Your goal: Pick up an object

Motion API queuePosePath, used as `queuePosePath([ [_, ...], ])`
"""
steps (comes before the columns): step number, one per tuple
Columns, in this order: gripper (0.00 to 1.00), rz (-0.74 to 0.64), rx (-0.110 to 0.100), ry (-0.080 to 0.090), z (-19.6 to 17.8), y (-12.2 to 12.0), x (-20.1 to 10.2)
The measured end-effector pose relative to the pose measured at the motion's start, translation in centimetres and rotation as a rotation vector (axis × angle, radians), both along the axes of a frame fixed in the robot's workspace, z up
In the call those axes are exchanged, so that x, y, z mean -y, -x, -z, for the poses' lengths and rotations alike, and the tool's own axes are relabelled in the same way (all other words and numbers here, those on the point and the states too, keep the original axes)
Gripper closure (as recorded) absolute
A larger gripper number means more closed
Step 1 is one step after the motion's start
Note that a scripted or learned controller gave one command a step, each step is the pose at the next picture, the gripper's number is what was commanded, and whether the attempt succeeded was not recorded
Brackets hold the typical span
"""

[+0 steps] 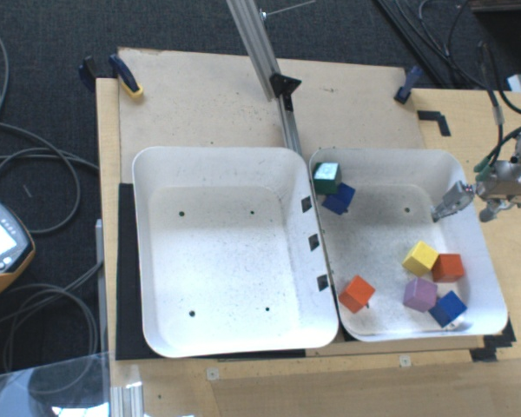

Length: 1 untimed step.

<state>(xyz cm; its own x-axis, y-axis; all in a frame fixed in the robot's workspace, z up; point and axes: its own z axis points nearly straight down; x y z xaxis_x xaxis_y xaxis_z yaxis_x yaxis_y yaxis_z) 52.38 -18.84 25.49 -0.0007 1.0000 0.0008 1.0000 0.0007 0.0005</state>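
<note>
Blocks sit in the right bin (391, 333): yellow block (420, 257), red block (449, 268), purple block (419, 294) and blue block (450, 307) clustered near its lower right corner. Hand (451, 201) hovers at the bin's right rim; whether it is released or clenched, cannot tell. Yellow block lies nearest, below and slightly left of the hand, rotated diamond-wise; no long axis.

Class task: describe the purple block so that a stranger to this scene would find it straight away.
Start at the right-hand white bin and go to its near right corner, where four blocks cluster. The purple block sits low in that cluster, below the yellow block and left of the blue block. It is the one purple piece.
</note>
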Motion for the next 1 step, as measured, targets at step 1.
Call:
queuePosePath([
  [1, 0.00, 0.000, 0.000, 0.000, 0.00, 0.00, 0.00],
])
